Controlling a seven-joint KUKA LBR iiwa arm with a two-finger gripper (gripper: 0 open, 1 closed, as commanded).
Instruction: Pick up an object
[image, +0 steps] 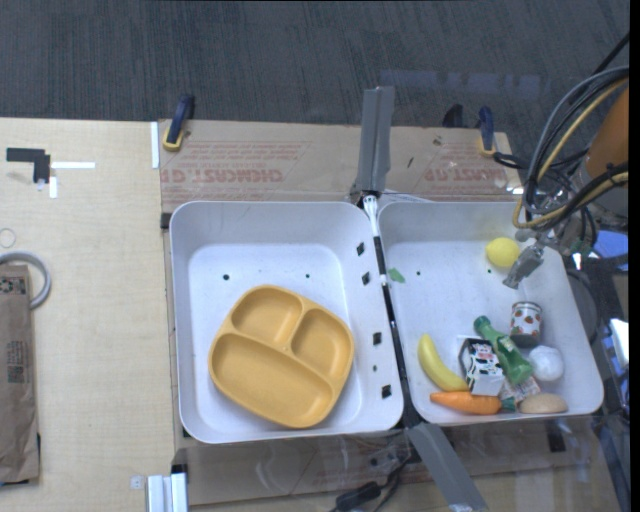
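From above, the worktop carries two shallow white bins side by side. The left bin holds only a yellow divided plate, lying flat and turned at an angle, which suggests this bin is where things are meant to land. The right bin holds everything there is to pick: a yellow ball near the far right corner, a small can standing upright below it, and a crowded cluster along the near edge, with a banana, a carrot, a little carton, a green bottle lying tilted, a white ball and a pale lump that I cannot identify. These near things touch or overlap, so a clean grasp there looks harder; the yellow ball and the can stand more apart. The arm comes in from the right, and the gripper hangs low over the right bin, just beside the yellow ball and above the can. Nothing is seen between the fingers, and whether they are spread or pressed together I cannot tell. By its place, I judge the yellow ball the likely target, not yet taken.
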